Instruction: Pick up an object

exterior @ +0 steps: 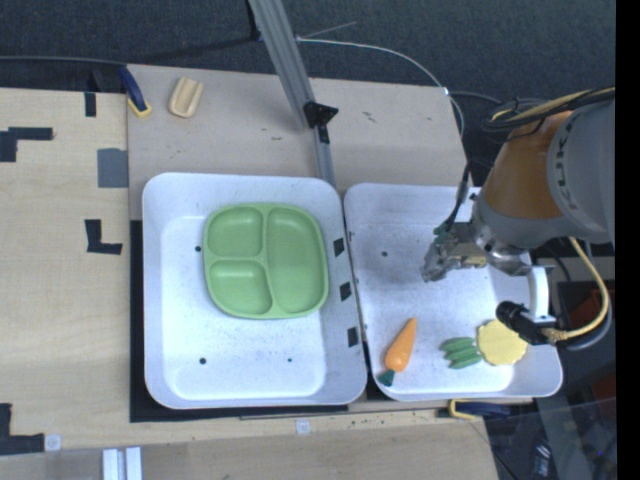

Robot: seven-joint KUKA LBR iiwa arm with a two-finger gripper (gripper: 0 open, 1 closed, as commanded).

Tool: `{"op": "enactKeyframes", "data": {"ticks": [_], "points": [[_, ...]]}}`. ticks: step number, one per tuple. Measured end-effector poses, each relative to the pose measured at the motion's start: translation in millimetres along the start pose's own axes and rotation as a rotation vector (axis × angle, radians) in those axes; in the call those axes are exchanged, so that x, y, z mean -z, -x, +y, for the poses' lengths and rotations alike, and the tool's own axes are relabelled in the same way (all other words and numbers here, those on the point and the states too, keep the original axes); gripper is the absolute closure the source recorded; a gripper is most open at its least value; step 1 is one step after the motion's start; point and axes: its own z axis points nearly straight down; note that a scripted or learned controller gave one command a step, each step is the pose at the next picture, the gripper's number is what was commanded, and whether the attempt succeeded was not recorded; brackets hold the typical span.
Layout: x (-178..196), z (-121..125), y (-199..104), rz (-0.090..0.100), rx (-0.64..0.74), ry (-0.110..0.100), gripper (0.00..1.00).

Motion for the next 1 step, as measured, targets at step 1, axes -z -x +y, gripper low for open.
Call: {"op": "enactKeyframes", "data": {"ticks": [1], "points": [[48.6,7.1,6.9,-0.002,-0.002,0.007,1.00]]}}
